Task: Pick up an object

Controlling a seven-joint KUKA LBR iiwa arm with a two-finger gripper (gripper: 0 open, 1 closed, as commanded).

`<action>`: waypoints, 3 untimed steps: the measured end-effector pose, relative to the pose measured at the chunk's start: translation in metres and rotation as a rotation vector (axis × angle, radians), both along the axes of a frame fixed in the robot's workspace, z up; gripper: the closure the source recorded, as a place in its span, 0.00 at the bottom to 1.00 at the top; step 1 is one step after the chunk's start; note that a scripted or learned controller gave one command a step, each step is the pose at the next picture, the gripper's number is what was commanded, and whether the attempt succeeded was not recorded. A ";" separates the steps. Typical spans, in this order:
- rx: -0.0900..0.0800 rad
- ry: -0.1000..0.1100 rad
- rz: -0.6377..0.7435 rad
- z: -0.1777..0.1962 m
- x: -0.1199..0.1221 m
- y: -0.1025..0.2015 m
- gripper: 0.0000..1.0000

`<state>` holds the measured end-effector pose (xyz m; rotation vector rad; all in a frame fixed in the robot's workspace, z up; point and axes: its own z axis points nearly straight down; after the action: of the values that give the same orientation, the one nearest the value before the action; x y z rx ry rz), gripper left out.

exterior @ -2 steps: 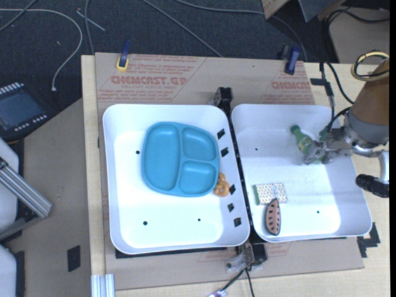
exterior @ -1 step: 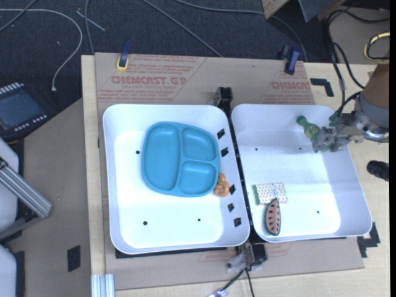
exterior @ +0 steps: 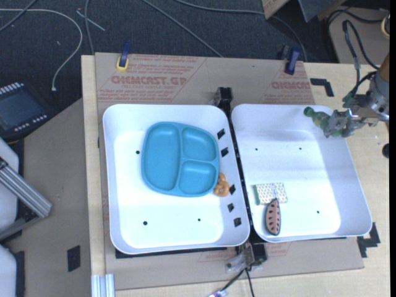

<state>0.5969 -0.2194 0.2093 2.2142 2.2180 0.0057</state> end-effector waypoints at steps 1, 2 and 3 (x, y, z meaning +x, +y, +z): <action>0.002 0.006 0.000 -0.003 0.001 0.000 1.00; 0.006 0.009 0.004 0.012 -0.006 0.053 1.00; 0.007 0.009 0.005 0.023 -0.010 0.108 1.00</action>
<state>0.5874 -0.1115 0.2325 2.2164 2.2312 0.0035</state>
